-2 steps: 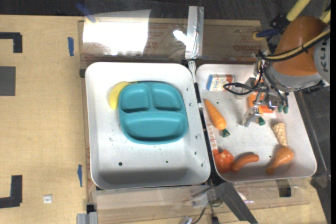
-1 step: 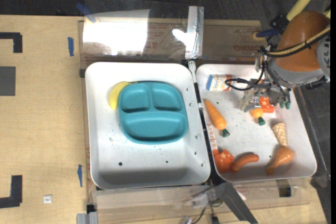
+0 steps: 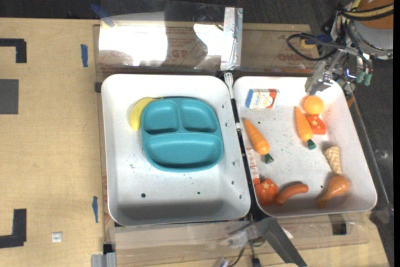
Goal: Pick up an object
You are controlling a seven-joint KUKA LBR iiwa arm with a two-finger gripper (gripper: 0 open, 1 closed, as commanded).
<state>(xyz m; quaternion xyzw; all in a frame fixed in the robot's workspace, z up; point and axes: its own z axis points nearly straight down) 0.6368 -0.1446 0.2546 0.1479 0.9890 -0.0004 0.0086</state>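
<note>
The right bin (image 3: 359,134) holds several toy foods. An orange ball (image 3: 313,104) lies near its far right corner, with a second carrot (image 3: 303,125) and a red block (image 3: 317,125) just below it. A small white and red carton (image 3: 261,98) sits at the far left, and a carrot (image 3: 257,137) lies below that. My gripper (image 3: 320,82) hangs over the bin's far right corner, just above the orange ball and apart from it. Nothing is seen in its grasp.
Along the right bin's near side lie a tomato (image 3: 265,191), a sausage (image 3: 292,191), a brown drumstick-like piece (image 3: 334,187) and a pale ridged piece (image 3: 333,159). The left bin (image 3: 119,153) holds a teal divided plate (image 3: 181,132) over a yellow item (image 3: 137,110). Cables (image 3: 306,42) trail near the arm.
</note>
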